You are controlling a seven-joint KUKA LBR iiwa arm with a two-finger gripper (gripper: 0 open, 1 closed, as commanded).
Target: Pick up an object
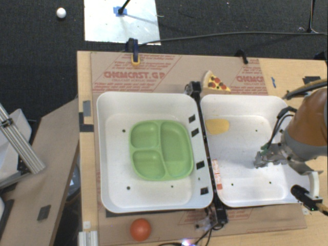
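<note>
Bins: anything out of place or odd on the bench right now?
Two things lie outside the bins: a pizza-slice toy on the board behind the right bin, and an orange ball in front of the left bin. The green divided tray sits slightly askew. Nothing looks spilled or damaged.

A robotics lab: two white bins (pixel 154 102) clamped onto a cardboard-covered table (pixel 169 68), loose cables (pixel 230 35) over dark carpet (pixel 36 60), aluminium framing (pixel 20 145) alongside.
</note>
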